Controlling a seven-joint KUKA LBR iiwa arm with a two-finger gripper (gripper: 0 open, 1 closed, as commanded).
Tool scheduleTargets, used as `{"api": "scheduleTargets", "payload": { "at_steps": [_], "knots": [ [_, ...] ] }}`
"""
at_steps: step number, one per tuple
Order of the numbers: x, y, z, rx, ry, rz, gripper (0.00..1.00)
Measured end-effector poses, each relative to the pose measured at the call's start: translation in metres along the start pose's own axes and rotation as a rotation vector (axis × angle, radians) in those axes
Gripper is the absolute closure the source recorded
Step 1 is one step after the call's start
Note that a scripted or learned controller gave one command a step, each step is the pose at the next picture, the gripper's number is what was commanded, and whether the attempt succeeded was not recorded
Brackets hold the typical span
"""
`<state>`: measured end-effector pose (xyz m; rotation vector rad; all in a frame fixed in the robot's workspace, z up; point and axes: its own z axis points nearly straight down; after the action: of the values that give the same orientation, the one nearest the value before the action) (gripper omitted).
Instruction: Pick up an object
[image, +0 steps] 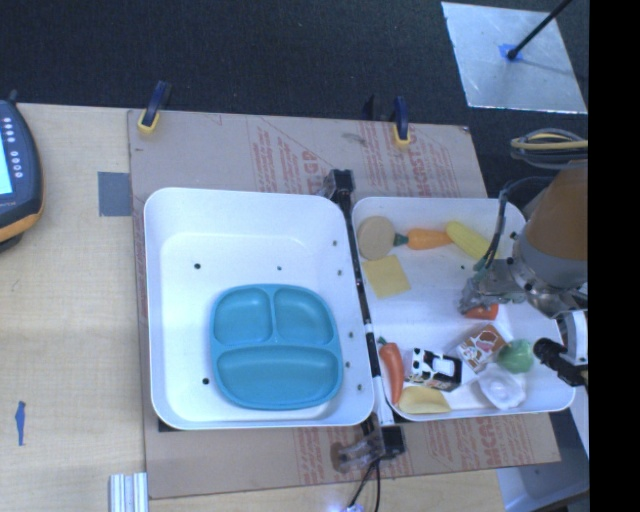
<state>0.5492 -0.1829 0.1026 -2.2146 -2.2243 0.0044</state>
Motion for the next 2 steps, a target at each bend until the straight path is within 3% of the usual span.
{"api": "scheduleTargets", "payload": {
  "at_steps": [1,2],
  "knots": [
    [0.000,0.000,0.000,0.001,0.000,-0.001,0.00],
    [0.038,0.005,0.011,0.001,0.002,-0.004,0.00]
  ]
}}
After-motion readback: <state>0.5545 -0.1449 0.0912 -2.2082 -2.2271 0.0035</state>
